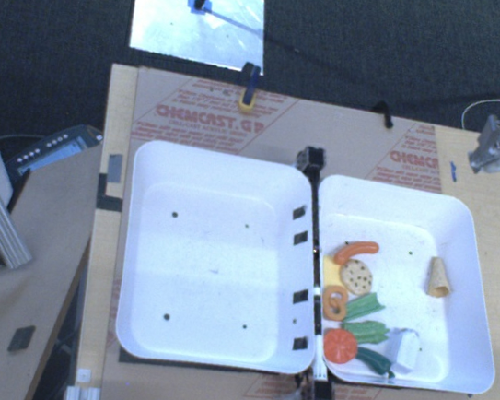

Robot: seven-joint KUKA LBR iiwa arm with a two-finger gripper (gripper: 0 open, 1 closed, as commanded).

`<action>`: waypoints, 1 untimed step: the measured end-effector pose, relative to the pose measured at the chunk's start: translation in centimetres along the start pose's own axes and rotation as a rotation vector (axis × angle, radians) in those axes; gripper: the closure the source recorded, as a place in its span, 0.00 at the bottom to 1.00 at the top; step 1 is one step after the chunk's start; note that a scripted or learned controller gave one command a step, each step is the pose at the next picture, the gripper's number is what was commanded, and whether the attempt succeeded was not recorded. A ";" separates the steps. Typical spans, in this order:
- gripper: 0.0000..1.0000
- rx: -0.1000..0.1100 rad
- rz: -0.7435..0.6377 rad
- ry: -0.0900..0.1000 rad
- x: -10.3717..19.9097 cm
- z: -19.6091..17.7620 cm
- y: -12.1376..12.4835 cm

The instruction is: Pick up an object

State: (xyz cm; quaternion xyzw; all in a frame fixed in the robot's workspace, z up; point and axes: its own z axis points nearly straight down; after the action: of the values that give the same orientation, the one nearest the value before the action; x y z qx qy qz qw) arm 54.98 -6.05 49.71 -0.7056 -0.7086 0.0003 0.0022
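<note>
Gripper (pixel 497 152) parked far right, finger state unreadable. Recommend isolated cone (pixel 440 277) in right bin (pixel 469 227); approach vertically.

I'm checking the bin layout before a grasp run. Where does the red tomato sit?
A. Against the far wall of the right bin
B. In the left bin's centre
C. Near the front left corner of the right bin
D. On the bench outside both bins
C: the red tomato lies in the right bin, near its front left corner, beside the green vegetables.
</note>
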 end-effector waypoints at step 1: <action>1.00 -0.012 0.002 -0.006 -2.1 -2.2 10.5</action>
State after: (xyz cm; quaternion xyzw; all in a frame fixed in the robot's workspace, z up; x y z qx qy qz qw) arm 65.46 -8.15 51.82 -0.7061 -0.7081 -0.0018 -0.0039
